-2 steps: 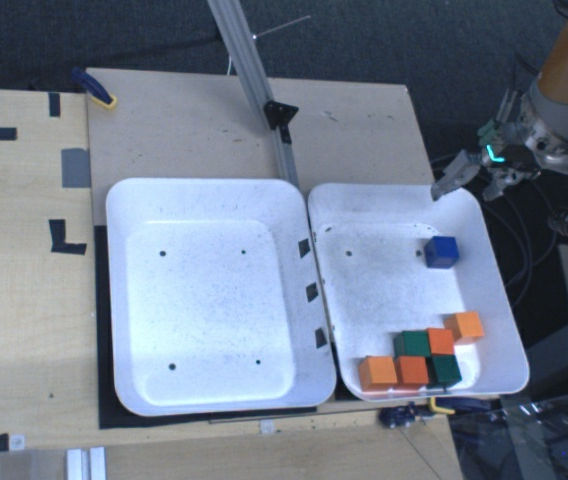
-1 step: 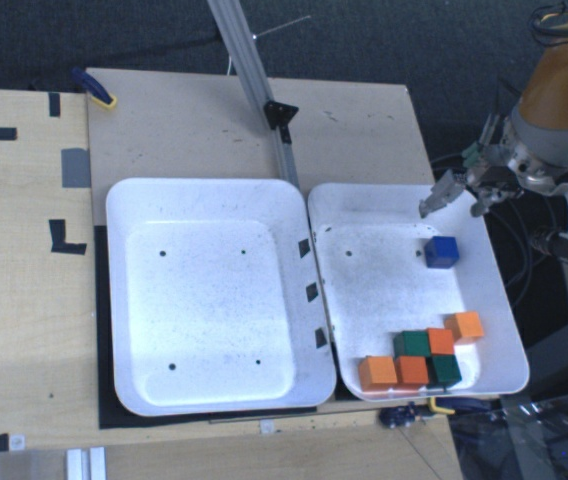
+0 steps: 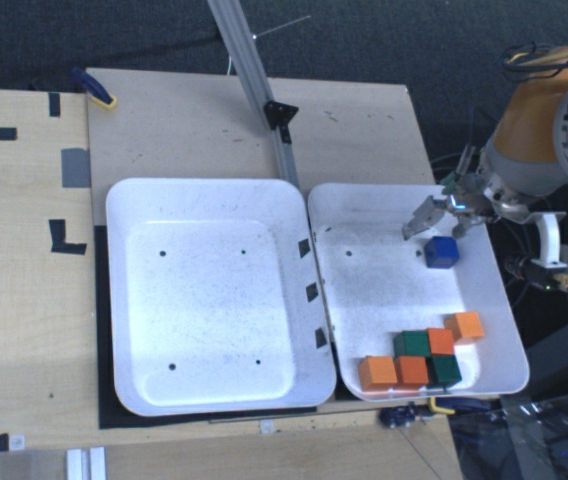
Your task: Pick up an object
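My gripper [image 3: 438, 224] hangs over the back right part of the right bin [image 3: 364, 288], its two fingers spread open. A blue cube [image 3: 441, 253] sits on the bin floor just in front of the fingertips, apart from them, with nothing between the fingers. Several blocks cluster in the near right corner of the same bin: an orange block [image 3: 465, 325], a second orange block [image 3: 377, 371], a green block [image 3: 413, 343] and another green one [image 3: 446, 369]. The arm's orange band [image 3: 534, 118] shows at the right edge.
The left bin [image 3: 124, 268] lies beside the right one, with black clips [image 3: 311, 290] along their shared rim. A slanted metal rail [image 3: 249, 58] crosses the bench behind the bins. A blue and yellow tool [image 3: 94, 88] lies at the back left.
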